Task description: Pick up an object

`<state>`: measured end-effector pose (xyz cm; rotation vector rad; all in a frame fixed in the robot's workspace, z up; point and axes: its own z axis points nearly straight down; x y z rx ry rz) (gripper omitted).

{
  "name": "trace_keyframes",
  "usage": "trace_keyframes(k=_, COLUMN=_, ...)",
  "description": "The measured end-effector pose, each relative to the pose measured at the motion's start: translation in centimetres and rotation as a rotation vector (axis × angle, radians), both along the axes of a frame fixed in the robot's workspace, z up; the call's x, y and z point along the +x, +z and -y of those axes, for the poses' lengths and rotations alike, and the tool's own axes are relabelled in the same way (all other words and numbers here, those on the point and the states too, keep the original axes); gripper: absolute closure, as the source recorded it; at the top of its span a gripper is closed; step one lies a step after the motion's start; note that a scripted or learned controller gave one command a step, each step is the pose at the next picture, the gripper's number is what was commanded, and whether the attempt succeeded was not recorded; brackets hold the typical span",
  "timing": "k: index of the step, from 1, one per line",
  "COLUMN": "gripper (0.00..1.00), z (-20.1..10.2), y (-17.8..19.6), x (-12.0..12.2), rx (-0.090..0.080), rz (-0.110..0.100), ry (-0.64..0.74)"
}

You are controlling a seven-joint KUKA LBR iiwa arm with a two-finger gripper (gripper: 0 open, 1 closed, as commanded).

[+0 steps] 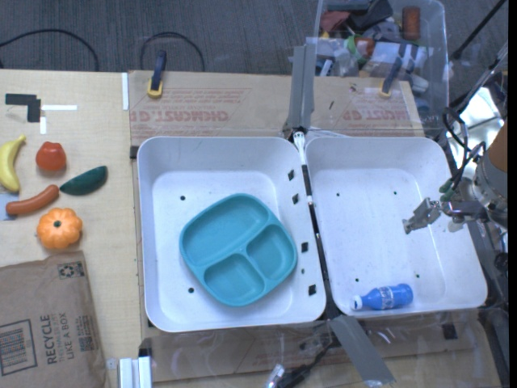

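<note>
The jaws (422, 215) are seen at right of frame, above the right white bin (452, 176); whether they are open cannot be told. One small blue plastic bottle (384, 297) and one teal three-compartment plate (237, 249) are counted.

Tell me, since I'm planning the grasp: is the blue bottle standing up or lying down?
Lying down. The blue bottle rests on its side on the floor of the right bin, near the front wall, its white cap pointing toward the left bin.

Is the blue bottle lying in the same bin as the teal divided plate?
No, the blue bottle lies in the right bin, while the teal divided plate lies in the left bin.
</note>
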<state>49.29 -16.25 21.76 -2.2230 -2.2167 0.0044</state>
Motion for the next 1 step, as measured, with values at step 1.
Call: trace_keyframes(k=1, gripper=0.00, z=-2.42, y=-8.80, x=9.61, rx=-0.001, rz=0.000, ry=-0.093)
